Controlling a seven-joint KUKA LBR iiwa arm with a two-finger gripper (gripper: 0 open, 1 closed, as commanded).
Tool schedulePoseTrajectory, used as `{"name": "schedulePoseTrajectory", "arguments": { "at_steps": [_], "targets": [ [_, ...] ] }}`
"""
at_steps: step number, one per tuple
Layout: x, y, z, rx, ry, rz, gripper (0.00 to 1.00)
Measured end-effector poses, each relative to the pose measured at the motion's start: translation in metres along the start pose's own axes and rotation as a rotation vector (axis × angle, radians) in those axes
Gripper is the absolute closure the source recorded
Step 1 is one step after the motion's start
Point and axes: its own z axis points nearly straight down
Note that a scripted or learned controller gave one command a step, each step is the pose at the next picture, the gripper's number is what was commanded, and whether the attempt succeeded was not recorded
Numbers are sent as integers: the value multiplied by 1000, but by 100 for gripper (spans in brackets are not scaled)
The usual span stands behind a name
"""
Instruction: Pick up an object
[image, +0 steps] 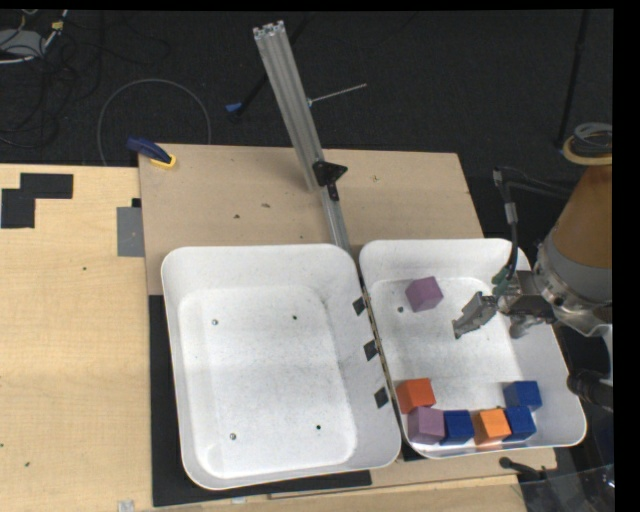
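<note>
A pale wooden surface (70, 330) meets a brown board (260, 195); behind them lies dark floor (430, 80) with looped cables (155, 115) and an aluminium rail (295, 110).

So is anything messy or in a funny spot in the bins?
Nothing is spilled or broken. One purple block sits alone near the back of the right bin, while the other blocks, orange, purple and blue, crowd along its front edge. The gripper is over the bare middle of that bin, with no block between its fingers.

The arm (590, 235) is getting cut off at the right edge. The hand (480, 312) is looking too small to tell its finger gap.
</note>
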Motion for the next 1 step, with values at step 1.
{"name": "schedulePoseTrajectory", "arguments": {
  "at_steps": [1],
  "targets": [
    [14,57,95,9,2,-6,0]
  ]
}}
